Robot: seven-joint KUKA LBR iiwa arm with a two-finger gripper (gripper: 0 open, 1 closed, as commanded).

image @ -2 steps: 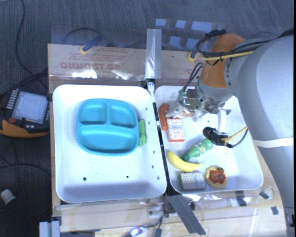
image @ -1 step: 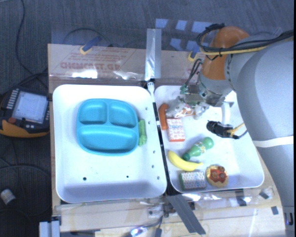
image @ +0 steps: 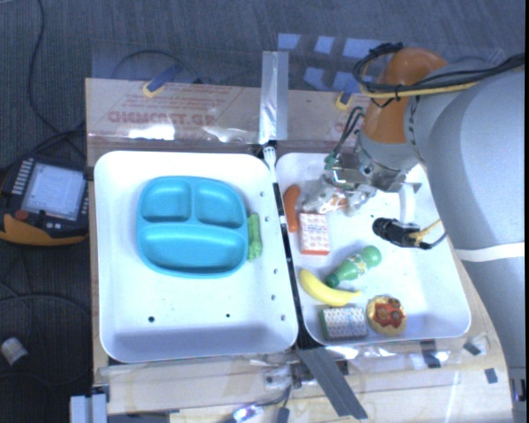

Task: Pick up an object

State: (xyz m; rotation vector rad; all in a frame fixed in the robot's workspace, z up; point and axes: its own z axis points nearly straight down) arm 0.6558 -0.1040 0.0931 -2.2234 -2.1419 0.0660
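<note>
Pincer (image: 339,181) state unclear, one blue plate (image: 192,225), one banana (image: 327,290), one carrot (image: 291,207)

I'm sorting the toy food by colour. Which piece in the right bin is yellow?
The banana, a curved yellow piece lying near the front of the right bin, just left of the green bottle and above the grey can.
</note>
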